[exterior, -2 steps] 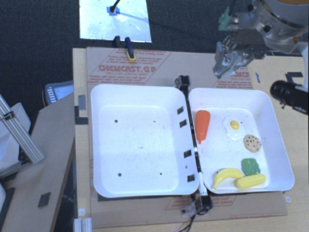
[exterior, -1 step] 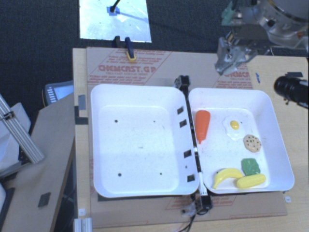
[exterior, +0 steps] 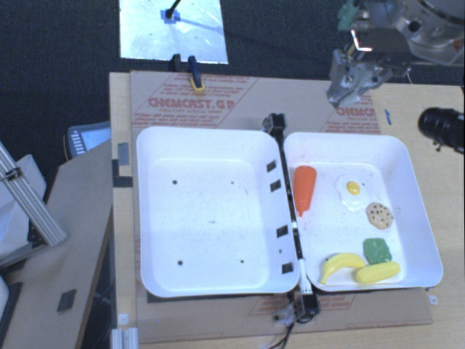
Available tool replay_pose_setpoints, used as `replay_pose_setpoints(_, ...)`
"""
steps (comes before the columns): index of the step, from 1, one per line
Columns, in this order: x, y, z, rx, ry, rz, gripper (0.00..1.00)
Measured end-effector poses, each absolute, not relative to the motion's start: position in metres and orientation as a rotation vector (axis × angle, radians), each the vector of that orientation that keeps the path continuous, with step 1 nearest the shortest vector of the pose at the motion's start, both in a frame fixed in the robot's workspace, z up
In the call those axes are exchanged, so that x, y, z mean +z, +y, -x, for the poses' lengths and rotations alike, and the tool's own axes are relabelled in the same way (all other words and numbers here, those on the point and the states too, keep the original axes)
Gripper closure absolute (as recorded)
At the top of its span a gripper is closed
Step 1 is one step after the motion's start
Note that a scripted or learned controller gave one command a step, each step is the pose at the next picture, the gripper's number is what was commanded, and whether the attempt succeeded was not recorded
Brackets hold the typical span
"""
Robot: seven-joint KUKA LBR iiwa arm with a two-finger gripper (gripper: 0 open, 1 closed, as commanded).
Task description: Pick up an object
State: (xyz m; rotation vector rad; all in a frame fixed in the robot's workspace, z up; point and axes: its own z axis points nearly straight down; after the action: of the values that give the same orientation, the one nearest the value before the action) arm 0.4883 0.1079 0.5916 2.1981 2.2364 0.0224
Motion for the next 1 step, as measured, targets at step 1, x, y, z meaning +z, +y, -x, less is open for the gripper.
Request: replay_pose_setpoints(1,0.6029,0.1077,-0.4886,0.026,2.238,-2.195,1.00)
